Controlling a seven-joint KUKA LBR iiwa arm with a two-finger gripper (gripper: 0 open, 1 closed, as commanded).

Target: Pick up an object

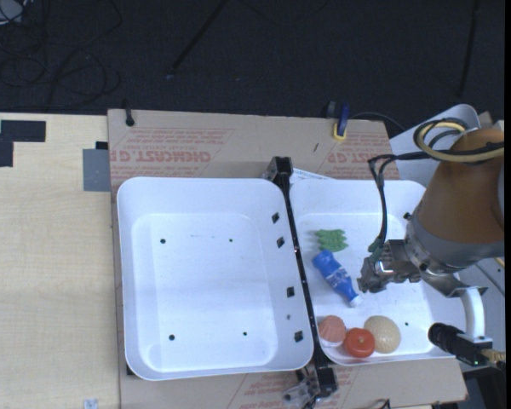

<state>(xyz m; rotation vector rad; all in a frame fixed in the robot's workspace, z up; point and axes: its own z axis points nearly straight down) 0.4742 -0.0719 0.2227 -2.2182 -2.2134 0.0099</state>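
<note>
— While the fixed overhead camera view was studied, where was the gripper (pixel 376 273) found?

— It was seen low over the right bin (pixel 409 196), at the end of the grey arm (pixel 460 203) with its orange band. Whether anything was clasped could not be told — the fingertips were too dark and too small to be read.

— And which thing was taken as the likeliest target?

— The blue tube (pixel 335 276) was judged nearest. It was seen on the bin floor just beside the gripper, on the gripper's left as pictured, towards the divider between the bins. Its long axis was laid at a slant, from upper left down to lower right, with the pale capped end pointed at the gripper.

— So the coming move was thought to depend on what?

— A short shift leftward was judged necessary, and the fingers would probably need to be set across that slanted axis, not along it.

— What of the other things?

— A crinkled green piece (pixel 330 239) was noted just above the tube, soft-looking and leafy. Three rounded things were grouped in the near corner: a pinkish ball (pixel 331 327), a glossy red ball (pixel 358 342) and a pale cream egg shape (pixel 382 332), each touching its neighbour. The left bin (pixel 136 228) was seen as smooth white plastic.
</note>
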